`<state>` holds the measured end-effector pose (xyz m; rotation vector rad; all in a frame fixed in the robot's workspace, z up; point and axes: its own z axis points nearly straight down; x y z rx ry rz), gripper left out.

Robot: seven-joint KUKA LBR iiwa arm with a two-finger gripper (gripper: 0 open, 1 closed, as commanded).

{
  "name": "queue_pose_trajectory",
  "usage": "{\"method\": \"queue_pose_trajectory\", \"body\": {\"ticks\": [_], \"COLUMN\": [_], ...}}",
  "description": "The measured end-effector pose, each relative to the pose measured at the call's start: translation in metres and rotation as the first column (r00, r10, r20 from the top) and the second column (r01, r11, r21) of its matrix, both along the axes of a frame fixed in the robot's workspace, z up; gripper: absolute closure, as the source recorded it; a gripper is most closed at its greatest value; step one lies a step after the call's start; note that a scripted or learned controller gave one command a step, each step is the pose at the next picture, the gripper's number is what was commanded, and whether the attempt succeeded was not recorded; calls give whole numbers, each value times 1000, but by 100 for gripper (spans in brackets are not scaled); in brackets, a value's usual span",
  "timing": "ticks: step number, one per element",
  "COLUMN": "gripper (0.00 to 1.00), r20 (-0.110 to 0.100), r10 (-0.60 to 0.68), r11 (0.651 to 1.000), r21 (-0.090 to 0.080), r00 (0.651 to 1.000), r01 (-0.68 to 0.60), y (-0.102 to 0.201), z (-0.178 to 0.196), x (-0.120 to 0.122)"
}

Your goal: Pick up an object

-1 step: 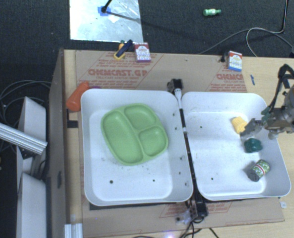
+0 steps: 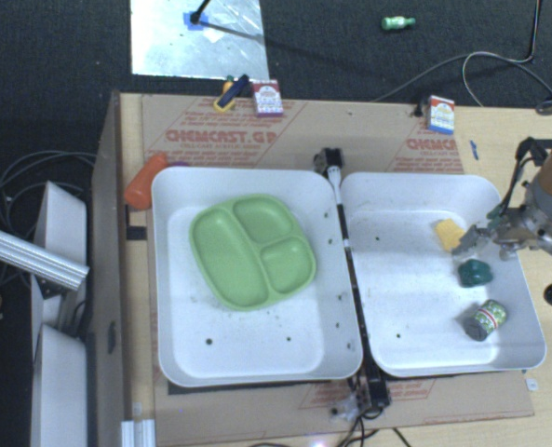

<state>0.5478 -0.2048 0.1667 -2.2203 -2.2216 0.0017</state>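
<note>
The right bin [image 2: 397, 343] holds three small things near its right side: a yellow block [image 2: 449, 234], a dark teal lump [image 2: 475, 272] and a small can [image 2: 485, 319] lying on its side. My gripper [image 2: 488, 237] reaches in from the right and hangs just right of the yellow block, above the teal lump. Nothing is visibly held in it. The arm's grey wrist [image 2: 547, 214] covers the bin's right rim.
A green divided plate [image 2: 252, 251] lies in the left bin [image 2: 248, 357]. An orange object [image 2: 145, 180] rests outside that bin's far left corner. Two small cartons [image 2: 268, 98] [image 2: 440, 115] stand on the cardboard behind the bins. Cables run along the bench's right side.
</note>
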Motion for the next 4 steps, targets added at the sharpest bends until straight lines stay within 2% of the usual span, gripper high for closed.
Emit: {"method": "queue_pose_trajectory", "body": {"ticks": [1,2,3,4], "gripper": [0,0,100,100], "r20": [6,4,7,9], "r10": [0,4,6,5], "r11": [1000,1000,1000,1000], "r21": [-2,0,-2,-1], "r00": [1000,1000,1000,1000], "r01": [0,-4,-6,-5], "y": [-2,-1,-1,54], "z": [-69,-82,-71,46], "x": [2,82,83,58]}}
